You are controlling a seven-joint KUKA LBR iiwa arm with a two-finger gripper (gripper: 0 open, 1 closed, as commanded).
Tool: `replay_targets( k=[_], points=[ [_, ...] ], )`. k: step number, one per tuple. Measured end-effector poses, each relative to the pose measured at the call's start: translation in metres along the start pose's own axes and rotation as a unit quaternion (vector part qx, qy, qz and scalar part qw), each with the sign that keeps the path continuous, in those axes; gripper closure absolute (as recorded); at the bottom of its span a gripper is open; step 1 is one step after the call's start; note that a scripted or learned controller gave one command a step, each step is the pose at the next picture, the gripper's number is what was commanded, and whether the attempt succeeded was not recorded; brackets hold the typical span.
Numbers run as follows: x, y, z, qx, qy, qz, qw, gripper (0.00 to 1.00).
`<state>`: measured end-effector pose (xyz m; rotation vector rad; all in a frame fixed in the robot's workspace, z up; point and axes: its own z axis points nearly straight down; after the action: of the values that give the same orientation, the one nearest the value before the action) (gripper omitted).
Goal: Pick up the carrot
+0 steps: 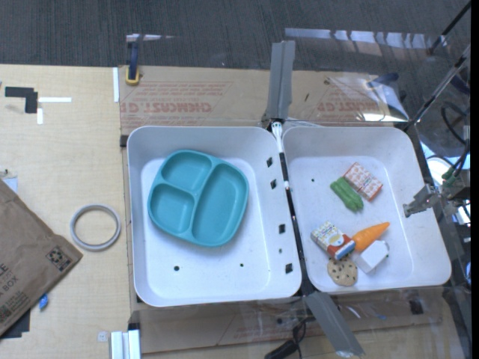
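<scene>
The carrot [370,235] lies in the right bin [397,144], at about 5 o'clock from the bin's centre, tilted with its thick end toward 2 o'clock and its narrow end toward 8 o'clock. Its narrow end touches a small carton [330,238] at 9 o'clock; a white block [373,256] sits just beside it at 6 o'clock, and a cookie [343,272] lies near the bin's 6 o'clock rim. A green vegetable [347,194] and a patterned packet [363,181] lie at 12 o'clock from the carrot, apart from it. The left bin [142,200] holds a teal divided plate [197,197]. The gripper [420,203] is at the right bin's 3 o'clock rim, well apart from the carrot; whether it is open or closed cannot be determined. A tape ring [95,226] rests on the bench [60,155] at 9 o'clock from the left bin.
</scene>
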<state>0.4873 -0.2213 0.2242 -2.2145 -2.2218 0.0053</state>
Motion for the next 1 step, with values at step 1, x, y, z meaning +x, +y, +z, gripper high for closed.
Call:
replay_targets(
  k=[1],
  points=[
    [0.0148,0.0141,0.1244,-0.001,0.0,0.083,0.9965,0.0]
  ],
)
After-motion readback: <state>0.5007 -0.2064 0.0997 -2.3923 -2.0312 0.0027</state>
